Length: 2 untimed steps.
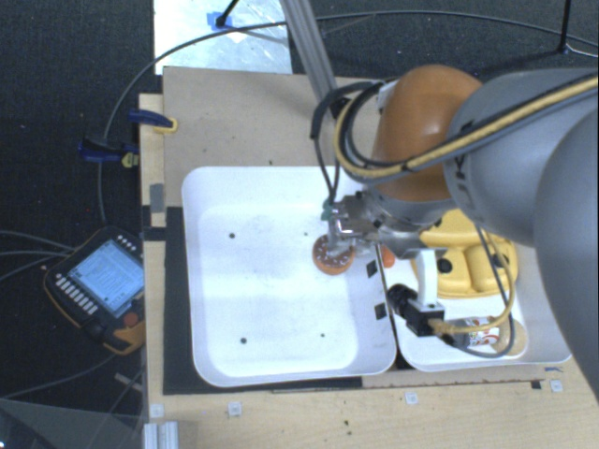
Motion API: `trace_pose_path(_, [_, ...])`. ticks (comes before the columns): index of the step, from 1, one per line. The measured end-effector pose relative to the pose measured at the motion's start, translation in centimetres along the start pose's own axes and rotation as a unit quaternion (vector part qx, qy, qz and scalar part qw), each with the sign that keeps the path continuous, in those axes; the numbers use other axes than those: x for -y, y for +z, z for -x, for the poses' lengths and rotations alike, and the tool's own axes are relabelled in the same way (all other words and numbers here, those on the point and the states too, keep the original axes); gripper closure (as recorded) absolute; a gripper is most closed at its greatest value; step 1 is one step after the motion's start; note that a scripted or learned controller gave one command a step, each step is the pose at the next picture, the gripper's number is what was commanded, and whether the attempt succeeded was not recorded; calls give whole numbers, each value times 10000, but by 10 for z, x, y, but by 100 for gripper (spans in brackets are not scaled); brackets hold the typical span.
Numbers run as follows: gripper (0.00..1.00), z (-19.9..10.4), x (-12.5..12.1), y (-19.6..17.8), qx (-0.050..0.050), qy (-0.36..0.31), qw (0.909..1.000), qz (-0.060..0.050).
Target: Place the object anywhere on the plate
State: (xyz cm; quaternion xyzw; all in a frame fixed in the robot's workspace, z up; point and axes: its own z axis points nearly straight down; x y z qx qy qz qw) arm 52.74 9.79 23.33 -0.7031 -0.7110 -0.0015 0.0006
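No readable brand, label or writing anywhere you look; the handheld pendant with the lit blue screen (98, 283) on the dark floor left of the bench shows a display, but the text is too small to read.

The two-finger gripper (339, 235) hangs below the grey arm with the orange band (421, 129), over the right edge of the left shallow white bin (271, 274). You can't tell whether it's open or closed; the wrist and cables block it.

The small round brown-and-orange object (330, 256) sits right under the gripper tip, near the left bin's right wall. You can't confirm a grasp, just contact or near-contact from above.

The yellow plate (473, 265) lies in the right shallow white bin (468, 349), partly hidden by the arm. The object is apart from it, in the other bin.

2 blue clamps (117, 150) grip the bench's left edge.
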Motion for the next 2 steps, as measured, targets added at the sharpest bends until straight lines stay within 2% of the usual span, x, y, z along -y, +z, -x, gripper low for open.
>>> trace_pose_path(1, [100, -53, 9, -5, 2, -2, 10000, -6])
trace_pose_path(2, [0, -50, 8, -5, 10, 30, 10000, -6])
